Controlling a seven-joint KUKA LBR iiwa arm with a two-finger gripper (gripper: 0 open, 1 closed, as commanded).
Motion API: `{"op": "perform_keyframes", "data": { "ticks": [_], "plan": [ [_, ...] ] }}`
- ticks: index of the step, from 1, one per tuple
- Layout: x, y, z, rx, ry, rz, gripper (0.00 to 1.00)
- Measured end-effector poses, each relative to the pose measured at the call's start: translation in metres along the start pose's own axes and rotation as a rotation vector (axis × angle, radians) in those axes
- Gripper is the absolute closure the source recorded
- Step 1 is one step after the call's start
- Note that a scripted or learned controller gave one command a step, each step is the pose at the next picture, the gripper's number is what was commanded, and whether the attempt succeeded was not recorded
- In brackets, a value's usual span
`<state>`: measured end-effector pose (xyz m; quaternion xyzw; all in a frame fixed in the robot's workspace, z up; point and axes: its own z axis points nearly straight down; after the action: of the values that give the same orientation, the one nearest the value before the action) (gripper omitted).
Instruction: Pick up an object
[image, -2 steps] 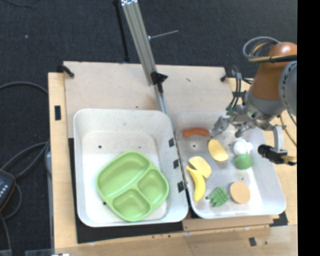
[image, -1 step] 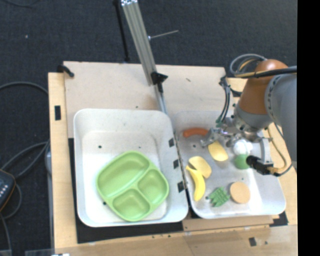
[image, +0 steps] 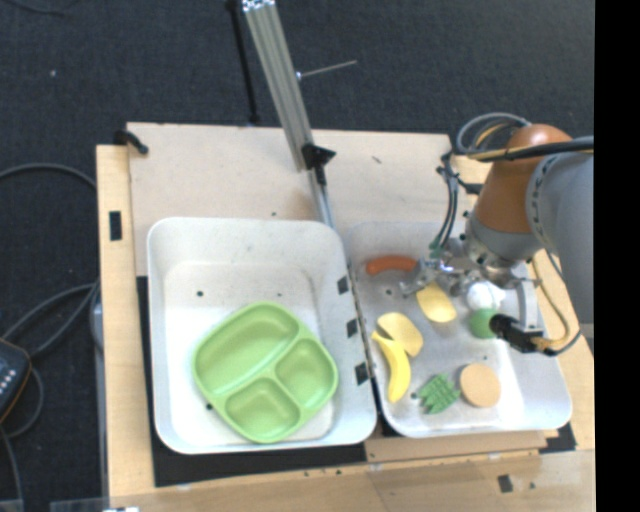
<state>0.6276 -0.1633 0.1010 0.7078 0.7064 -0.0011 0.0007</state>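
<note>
Right bin (image: 545, 405): 1 banana (image: 396, 372), 1 sausage (image: 389, 265) (red-orange); the hand's (image: 455, 272) grip state is unclear.

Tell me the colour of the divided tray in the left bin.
Light green; the divided tray shows plainly in the camera view.

Two white bins: left bin (image: 170, 250), right bin (image: 545, 400). Left holds one green divided plate (image: 264, 372). Right holds one banana (image: 396, 368), one orange sausage (image: 390, 265), two pale yellow pieces (image: 437, 305) (image: 402, 330), one tan disc (image: 480, 385), one green leafy piece (image: 436, 393), one white ball (image: 483, 296), one green ball (image: 481, 323).
</note>
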Motion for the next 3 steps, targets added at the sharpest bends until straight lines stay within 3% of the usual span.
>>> {"op": "perform_keyframes", "data": {
  "ticks": [1, 3],
  "plan": [
    [-0.001, 0.001, -0.012, -0.004, 0.0, 0.002, 1.0],
    [-0.006, -0.011, -0.106, -0.007, 0.001, 0.002, 1.0]
  ]
}}
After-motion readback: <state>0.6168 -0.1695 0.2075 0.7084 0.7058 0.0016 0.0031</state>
